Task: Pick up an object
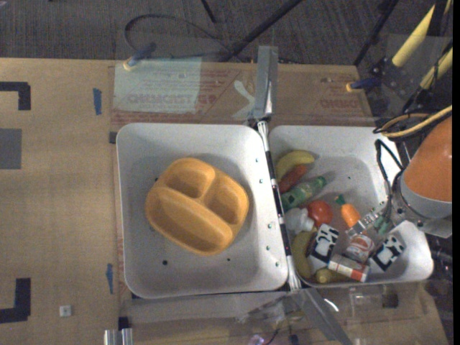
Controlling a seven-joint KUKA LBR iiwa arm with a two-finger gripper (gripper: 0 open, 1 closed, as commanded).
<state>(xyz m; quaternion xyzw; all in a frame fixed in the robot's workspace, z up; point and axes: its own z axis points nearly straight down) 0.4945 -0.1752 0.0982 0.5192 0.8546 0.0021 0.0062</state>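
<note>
The right bin (345, 149) holds a jumble of small things. A yellow banana (295, 161) lies at its far left, with a red pepper (292, 179) and a green bottle (303, 191) just below. A red tomato (320, 212) and an orange carrot (349, 215) sit mid-bin. Toward the front are a clear bottle with a red label (358, 246), two black-and-white blocks (323, 241) (389, 252), a red-capped tube (348, 269) and a second banana (300, 251). My gripper (379, 221) hangs low over the right part of this pile, just above the clear bottle, beside the carrot.
The left bin (136, 192) holds an orange divided plate (197, 204). The arm's orange band (435, 165) and grey wrist overhang the right bin's right wall. A metal divider (274, 192) runs between the bins. Cardboard bench surface lies to the left.
</note>
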